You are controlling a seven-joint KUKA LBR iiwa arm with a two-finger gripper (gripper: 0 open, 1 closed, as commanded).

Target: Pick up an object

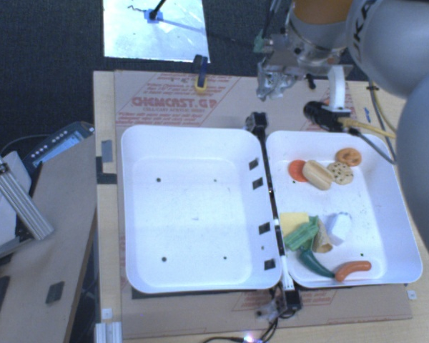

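Two white bins are sitting side by side on the bench; the right bin [404, 213] is holding all the objects. The gripper [274, 84] is hanging beyond that bin's far rim, grasping nothing, while the bread roll [317, 175] is lying inside near the far rim, its long axis running diagonally.

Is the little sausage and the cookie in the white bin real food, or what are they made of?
Probably toys. The sausage looks like smooth, slightly shiny plastic in one even orange-red. The cookie looks like matte tan plastic or rubber with neat dark dots. The bin looks like thin, glossy white molded plastic with rounded edges.
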